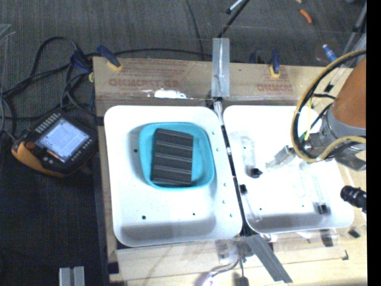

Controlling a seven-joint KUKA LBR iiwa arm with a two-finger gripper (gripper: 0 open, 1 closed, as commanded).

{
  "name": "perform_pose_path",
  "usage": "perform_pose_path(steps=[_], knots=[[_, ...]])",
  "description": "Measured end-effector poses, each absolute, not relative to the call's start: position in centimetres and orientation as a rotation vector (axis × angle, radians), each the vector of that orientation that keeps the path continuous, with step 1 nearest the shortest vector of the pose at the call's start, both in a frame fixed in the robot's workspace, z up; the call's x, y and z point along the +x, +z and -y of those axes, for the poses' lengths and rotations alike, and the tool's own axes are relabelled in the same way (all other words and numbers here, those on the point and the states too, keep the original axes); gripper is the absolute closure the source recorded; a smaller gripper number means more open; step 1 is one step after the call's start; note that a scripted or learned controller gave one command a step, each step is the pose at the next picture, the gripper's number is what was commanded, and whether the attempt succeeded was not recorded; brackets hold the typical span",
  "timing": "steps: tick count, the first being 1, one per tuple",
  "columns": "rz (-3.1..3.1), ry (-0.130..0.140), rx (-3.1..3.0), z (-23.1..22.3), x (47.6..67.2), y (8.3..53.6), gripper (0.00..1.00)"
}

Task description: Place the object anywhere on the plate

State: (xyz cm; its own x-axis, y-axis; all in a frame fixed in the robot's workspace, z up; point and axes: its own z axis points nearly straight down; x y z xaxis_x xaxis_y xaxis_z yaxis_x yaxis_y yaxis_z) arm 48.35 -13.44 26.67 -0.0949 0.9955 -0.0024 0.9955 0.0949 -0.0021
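- I see bright, even overhead light; both white bins (178, 219) read near-blown, the right one most, so its surface detail washes out.
- Soft shadow sits along the left bin's lower inner wall; a thin one rims the blue plate (205, 159).
- Floor is dim by comparison, carpet grainy.
- Pendant screen (62, 139) glows, slightly overexposed.
- Overall frame is low-res and soft; the arm (351, 109) at the right edge is blurred, its cables smeared.
- Dark ribbed object (172, 157) holds contrast; its grooves stay legible.

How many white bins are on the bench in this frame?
2: the left bin holds a blue plate with a dark ridged block; the right bin sits beside it.
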Motion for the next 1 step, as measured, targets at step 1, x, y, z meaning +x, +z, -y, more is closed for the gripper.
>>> perform_pose_path(steps=[1], knots=[[-1.7, -0.008, 2.643, 21.04, 48.28, 23.96, 0.0]])
